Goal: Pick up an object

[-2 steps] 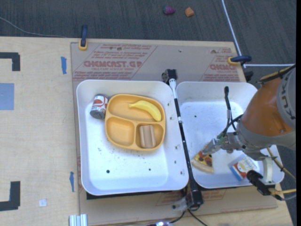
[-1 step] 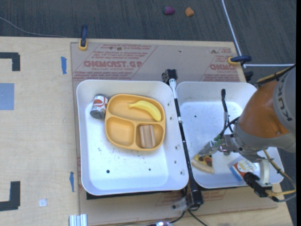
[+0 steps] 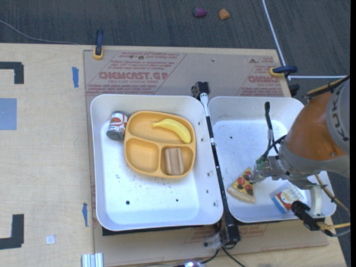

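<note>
My gripper (image 3: pixel 258 170) reaches down into the right bin (image 3: pixel 239 121), just above and to the right of a toy pizza slice (image 3: pixel 243 188) that lies near the bin's front left corner. It seems to touch the slice's upper edge, though I cannot tell whether it has a hold on it. A small white, blue and orange packet (image 3: pixel 286 198) lies to the right of the slice, partly under the arm. In the left bin (image 3: pixel 156 210), a yellow divided plate (image 3: pixel 146 152) carries a banana (image 3: pixel 173 129) and a brown sausage (image 3: pixel 174 161). A small can (image 3: pixel 117 125) lies against the plate's left side.
The grey arm with its orange band (image 3: pixel 314 132) covers the right bin's right side. A black cable (image 3: pixel 268 121) runs along the bin's floor behind the gripper. A black clamp (image 3: pixel 200 89) sits between the bins at the back.
</note>
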`<control>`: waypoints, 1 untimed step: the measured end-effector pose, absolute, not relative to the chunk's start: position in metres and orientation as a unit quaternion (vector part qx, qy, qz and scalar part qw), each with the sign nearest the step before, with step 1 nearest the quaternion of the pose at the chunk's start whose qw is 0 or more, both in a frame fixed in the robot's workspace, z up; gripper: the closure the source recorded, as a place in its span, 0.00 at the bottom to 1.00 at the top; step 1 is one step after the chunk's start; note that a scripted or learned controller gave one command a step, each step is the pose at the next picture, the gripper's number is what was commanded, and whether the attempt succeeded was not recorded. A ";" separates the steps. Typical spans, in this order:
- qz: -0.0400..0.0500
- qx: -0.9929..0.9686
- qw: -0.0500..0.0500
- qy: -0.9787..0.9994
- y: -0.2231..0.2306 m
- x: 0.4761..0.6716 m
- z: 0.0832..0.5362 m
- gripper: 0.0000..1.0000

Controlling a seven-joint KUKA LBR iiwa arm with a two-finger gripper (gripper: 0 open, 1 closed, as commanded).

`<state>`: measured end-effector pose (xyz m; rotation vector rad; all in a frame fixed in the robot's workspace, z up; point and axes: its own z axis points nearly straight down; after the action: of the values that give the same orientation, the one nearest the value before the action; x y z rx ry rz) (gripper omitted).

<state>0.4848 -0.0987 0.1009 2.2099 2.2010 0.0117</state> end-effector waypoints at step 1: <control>0.004 0.709 0.011 0.706 -0.099 0.485 0.101 0.00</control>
<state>0.4847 -0.0987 0.1007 2.2104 2.2011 0.0116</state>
